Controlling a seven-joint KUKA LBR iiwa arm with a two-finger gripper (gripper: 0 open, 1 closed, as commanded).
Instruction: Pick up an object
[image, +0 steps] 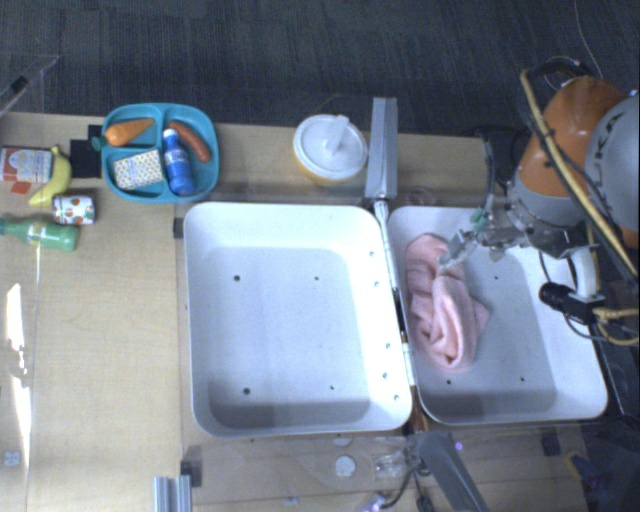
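Note:
A crumpled pink cloth (443, 305) lies in the left half of the right white bin (560, 390). My gripper (462, 250) hangs at the cloth's upper right edge, reaching in from the right, with the grey arm and its orange band (570, 130) behind it. The thin metal fingers (452, 254) point down-left toward the cloth's top. I cannot make out whether any fabric sits between them.
The left white bin (290, 315) stands beside the right one, split by a metal divider (381, 150). Behind are a white lidded cup (331, 147) and a blue tray (160, 150) of toy food. Small toys (45, 200) lie far left. Cables (585, 300) hang at right.

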